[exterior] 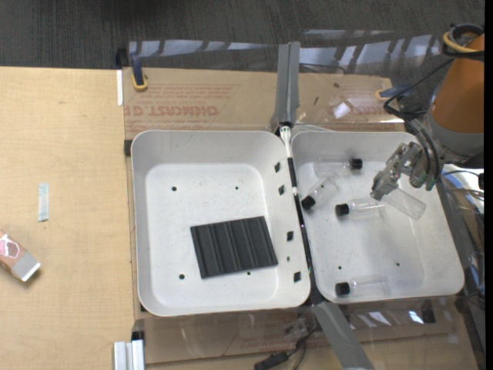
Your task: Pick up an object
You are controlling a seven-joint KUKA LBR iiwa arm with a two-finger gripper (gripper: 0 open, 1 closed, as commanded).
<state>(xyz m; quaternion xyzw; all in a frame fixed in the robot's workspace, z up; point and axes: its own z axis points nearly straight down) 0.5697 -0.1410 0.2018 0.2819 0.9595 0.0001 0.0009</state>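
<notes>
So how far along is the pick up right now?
Done: the gripper is down in the right bin, above a clear tube with a black cap. In hand: nothing visibly between its fingers. Left: grasp and lift; the black ridged pad lies in the left bin.

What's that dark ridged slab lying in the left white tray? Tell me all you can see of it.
The dark grey ridged rectangular slab lies flat on the floor of the left shallow white bin, toward its lower middle, turned slightly askew. Lengthwise grooves split its top into several parallel strips. It looks matte, like rubber or plastic. Nothing but the bin floor touches it.
</notes>
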